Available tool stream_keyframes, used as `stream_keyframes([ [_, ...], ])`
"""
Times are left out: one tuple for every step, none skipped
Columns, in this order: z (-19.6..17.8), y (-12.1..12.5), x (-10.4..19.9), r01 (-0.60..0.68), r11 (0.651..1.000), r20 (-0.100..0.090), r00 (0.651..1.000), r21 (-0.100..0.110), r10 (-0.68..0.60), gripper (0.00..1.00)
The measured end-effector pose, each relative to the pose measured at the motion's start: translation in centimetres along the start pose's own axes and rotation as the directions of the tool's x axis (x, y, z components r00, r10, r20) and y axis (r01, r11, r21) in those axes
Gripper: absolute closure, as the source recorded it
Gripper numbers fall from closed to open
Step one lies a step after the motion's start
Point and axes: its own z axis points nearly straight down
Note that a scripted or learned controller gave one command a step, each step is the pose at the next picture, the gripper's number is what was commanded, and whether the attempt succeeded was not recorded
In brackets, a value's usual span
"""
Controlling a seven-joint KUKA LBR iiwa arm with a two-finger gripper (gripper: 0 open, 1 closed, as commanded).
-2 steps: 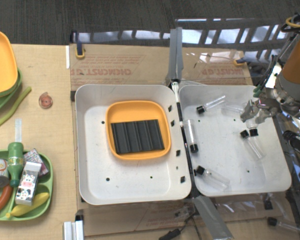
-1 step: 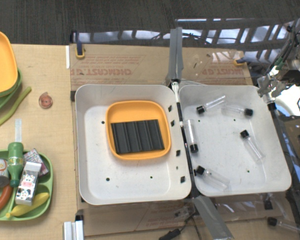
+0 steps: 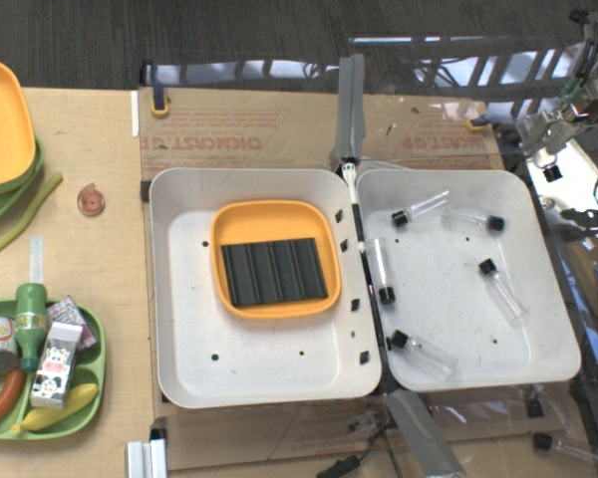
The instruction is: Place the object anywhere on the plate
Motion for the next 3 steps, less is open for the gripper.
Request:
stream_keyframes([
  [-11.8, 0.0, 0.0, 0.196, 0.981, -0.001, 0.981, 0.001, -0.196, 1.00],
  [-14.7, 0.0, -0.1, 0.458, 0.889, 0.000, 0.889, -0.001, -0.458, 1.00],
  [-14.6, -0.4, 0.0, 0.707, 0.707, -0.002, 0.707, -0.001, -0.707, 1.00],
])
